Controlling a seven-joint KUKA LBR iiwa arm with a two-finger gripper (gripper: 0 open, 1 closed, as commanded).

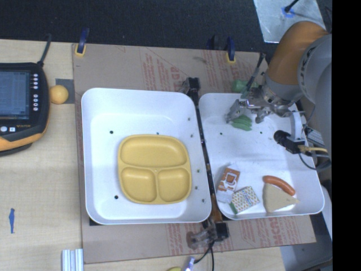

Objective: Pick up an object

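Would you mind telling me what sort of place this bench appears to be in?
Most likely a robotics lab set up for grasping trials. A robot arm reaches over two white bins, one holding a yellow divided tray, the other toy food such as a sausage. A teach pendant lies beside them.

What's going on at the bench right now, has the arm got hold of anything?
The arm's gripper is down in the right bin, at its far end, right over a green object. Whether it actually grips it can't be told. A sausage, a pale wedge and two small packets lie at the bin's near end. The left bin holds a yellow divided tray.
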